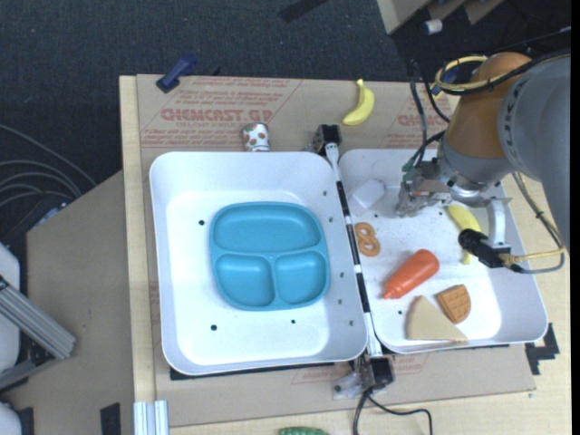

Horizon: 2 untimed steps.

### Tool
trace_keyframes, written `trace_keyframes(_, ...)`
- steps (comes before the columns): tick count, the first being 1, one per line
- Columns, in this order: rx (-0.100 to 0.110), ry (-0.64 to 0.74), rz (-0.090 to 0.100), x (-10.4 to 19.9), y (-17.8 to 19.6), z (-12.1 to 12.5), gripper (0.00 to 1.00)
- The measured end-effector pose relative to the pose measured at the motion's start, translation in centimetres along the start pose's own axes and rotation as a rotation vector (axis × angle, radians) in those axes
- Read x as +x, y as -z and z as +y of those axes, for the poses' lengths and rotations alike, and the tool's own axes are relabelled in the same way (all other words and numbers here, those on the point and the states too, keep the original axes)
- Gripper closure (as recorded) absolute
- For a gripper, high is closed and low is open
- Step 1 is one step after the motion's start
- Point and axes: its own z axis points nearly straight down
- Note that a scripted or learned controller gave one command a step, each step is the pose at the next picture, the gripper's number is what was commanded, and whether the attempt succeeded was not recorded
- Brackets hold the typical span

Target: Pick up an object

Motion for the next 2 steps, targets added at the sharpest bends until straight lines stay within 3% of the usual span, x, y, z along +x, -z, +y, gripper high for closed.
trace_keyframes(1, 0.000, 0.000, 0.000, 0.0, 0.0, 0.0, 0.00)
trace_keyframes(2, 0.053, 0.001, -0.007, 0.1, -1.4, 3.2, 0.00)
